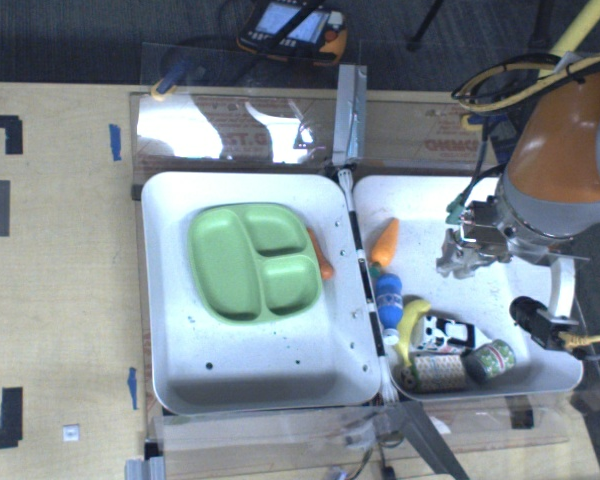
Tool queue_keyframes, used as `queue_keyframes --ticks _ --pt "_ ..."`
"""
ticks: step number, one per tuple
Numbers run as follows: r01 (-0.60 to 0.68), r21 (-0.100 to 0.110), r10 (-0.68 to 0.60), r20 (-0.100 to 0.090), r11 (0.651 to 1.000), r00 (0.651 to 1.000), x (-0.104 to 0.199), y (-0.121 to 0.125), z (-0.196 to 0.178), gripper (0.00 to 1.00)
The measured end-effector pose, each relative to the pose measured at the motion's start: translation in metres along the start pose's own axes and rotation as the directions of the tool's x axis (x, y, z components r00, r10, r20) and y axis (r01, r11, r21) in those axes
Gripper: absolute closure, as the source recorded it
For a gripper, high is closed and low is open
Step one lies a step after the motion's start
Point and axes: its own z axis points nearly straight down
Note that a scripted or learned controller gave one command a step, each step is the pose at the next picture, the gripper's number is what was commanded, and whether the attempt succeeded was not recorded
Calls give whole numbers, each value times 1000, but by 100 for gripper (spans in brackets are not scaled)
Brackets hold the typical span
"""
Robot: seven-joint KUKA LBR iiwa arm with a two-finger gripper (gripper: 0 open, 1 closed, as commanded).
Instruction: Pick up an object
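Jaws hung above right bin (420,203); gap could not be told, nothing seen between them. Orange carrot (385,240) lay just left of jaws, apart from clutter: likely easiest target. Centre over it, descend straight.

Left bin (160,298): green divided plate (255,261) takes the far-middle floor with a small orange piece (324,260) tight against its right edge, front strip and left margin bare, easy way in from above. Right bin (420,193): carrot (385,241), blue item (387,300) and banana (412,326) line the left wall, while black-and-white box (447,334), speckled can (438,370) and green-topped can (492,360) crowd the front, seemingly touching one another. Bare floor lies in the far part and the middle, between carrot and gripper (467,256), which hangs over the right half
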Motion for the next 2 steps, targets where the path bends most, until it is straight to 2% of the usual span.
queue_keyframes --ticks 1,2 --pt "0 0 0 0 1000 1000 0 0 0 0" --pt "2 -1 -2 1 1000 1000 1 1 -9 100"
